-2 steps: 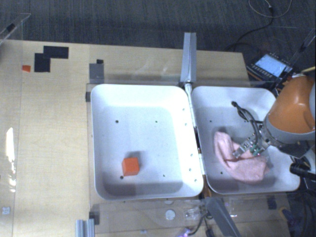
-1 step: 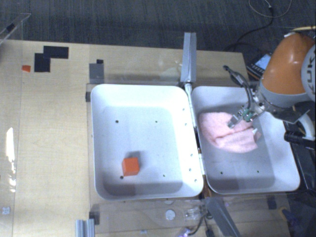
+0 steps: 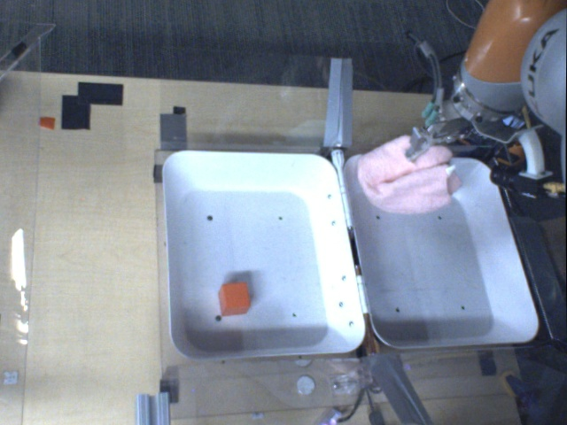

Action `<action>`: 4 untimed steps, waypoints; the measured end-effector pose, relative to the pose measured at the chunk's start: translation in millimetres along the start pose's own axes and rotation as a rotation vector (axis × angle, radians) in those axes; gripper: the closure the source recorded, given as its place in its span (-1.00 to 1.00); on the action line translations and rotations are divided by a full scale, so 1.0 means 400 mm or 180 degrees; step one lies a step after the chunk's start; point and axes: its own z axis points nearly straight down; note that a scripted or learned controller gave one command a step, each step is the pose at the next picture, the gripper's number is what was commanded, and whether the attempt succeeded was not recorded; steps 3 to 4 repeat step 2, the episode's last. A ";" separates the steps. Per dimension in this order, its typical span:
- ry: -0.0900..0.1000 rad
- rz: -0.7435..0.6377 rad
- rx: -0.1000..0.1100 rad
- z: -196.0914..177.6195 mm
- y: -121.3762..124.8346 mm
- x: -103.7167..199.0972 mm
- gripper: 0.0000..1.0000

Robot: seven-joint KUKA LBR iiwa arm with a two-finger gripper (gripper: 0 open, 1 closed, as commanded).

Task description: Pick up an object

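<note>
My single feed: fixed camera above surface (image 3: 89,264), looking down at slant. Both white bins in frame, left bin (image 3: 252,168) and right bin (image 3: 461,330) side by side, mid distance. Dark floor along top. Arm (image 3: 514,34) enters from my right.

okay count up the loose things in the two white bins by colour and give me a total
Orange: 1, the orange block in the left bin
Pink: 1, the pink cloth in the right bin
Total: 2
</note>
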 end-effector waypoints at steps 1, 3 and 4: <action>-0.0011 -0.0504 -0.0013 -0.310 -0.160 -0.027 1.00; 0.0013 -0.0436 0.0015 -0.061 -0.037 0.122 1.00; 0.0013 -0.0436 0.0015 -0.061 -0.037 0.122 1.00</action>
